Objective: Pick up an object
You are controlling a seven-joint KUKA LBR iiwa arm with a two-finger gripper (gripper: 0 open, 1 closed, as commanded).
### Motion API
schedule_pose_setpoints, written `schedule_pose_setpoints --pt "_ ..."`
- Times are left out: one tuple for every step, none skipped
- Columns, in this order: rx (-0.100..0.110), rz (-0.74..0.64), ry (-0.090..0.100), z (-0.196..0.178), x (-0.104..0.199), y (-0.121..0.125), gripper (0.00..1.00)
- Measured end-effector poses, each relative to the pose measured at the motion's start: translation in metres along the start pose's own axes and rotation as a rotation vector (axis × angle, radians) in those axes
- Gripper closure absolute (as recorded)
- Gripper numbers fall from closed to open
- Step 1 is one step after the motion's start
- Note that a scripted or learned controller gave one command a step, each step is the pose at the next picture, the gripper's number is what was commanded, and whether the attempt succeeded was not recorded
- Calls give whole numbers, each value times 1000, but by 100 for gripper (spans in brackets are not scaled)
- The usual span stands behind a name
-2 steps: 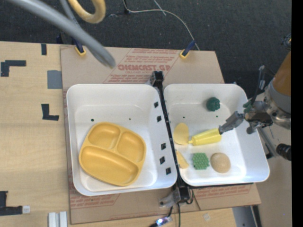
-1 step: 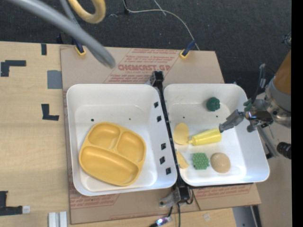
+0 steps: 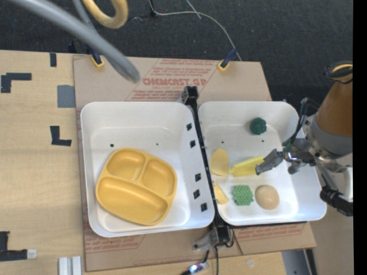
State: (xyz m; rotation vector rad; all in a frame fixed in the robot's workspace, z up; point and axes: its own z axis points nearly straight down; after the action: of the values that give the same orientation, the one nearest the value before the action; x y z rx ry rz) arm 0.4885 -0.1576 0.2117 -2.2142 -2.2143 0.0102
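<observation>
Even, fairly bright light falls from above, and the two white bins [image 3: 172, 116] come close to washing out, their walls pale with little detail. Shadows are soft and short: a faint one lies under the gripper [image 3: 270, 162] on the bin floor. The grey hose [image 3: 69, 22], far up and left of the gripper, is blurred. The whole frame is slightly soft and grainy.

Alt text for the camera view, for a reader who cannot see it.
The gripper reaches into the right bin at a yellow block, among a green ball, green cube and tan ball. The left bin holds a yellow divided tray.
</observation>
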Motion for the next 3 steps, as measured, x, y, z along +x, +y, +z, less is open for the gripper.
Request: schedule_pose_setpoints --pt "-1 0 0 57 -5 8 0" --pt "0 -1 1 120 -6 15 0" --pt "0 -2 2 109 -5 16 100"
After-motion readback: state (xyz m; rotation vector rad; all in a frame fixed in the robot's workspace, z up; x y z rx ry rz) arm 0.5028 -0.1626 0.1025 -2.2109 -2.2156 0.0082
